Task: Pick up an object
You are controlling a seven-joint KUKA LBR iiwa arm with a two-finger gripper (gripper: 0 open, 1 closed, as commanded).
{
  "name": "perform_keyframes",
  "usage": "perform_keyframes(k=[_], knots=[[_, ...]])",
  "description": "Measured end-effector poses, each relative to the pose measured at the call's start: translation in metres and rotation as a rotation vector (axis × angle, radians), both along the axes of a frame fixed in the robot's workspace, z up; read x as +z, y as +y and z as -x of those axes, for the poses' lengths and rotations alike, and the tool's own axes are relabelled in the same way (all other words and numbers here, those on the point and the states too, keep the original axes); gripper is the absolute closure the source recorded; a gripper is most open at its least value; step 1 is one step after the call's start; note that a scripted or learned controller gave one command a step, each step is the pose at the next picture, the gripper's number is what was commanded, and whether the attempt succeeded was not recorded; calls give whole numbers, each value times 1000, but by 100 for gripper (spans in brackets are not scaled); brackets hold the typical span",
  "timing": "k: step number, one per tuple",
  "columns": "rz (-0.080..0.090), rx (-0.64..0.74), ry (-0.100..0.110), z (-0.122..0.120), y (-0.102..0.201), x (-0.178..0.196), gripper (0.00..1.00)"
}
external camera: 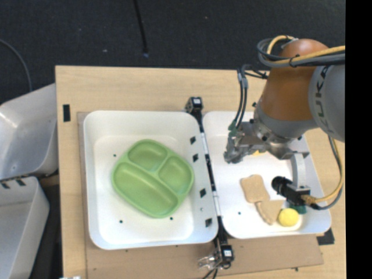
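While my gripper (237, 151) hangs over the upper left part of the right bin (235, 217), I see nothing held in it, and from this slanted overhead view I cannot tell whether it is wide or narrow. My arm (290, 80), grey with an orange band, reaches in from the right of the frame.

Two shallow white bins sit side by side on a pale wooden worktop (133, 86). Nearest to me, just below and right of the gripper, a tan flat piece (253, 188) shaped like a slice of bread lies on the bin floor. A second tan piece (266, 211) lies just below it, touching or slightly overlapping it; I cannot tell which. A small yellow ball (288, 217) rests against that second piece, near the lower right corner of the bin.

In the centre of the left bin (104, 132) lies a green divided plate (152, 178) with three compartments, well apart from me.

I judge the tan flat piece the likeliest thing to take. It looks light and stiff, probably a plastic or foam toy, and not fragile. Because it lies flat, there is little height to pinch, so I would close across its narrower width, at the edges away from its neighbour. The yellow ball looks light and smooth and may roll away when touched. The plate looks light and rigid but wide, so only its raised rim offers a hold.
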State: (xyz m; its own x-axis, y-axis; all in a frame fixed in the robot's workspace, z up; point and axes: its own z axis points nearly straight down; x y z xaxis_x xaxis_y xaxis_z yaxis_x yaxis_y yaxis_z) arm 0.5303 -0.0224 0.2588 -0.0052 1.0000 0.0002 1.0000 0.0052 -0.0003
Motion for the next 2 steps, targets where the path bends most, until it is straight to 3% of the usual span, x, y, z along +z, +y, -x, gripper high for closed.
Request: perform_keyframes(k=[2], knots=[[0,2,2,8,112,-4,100]])
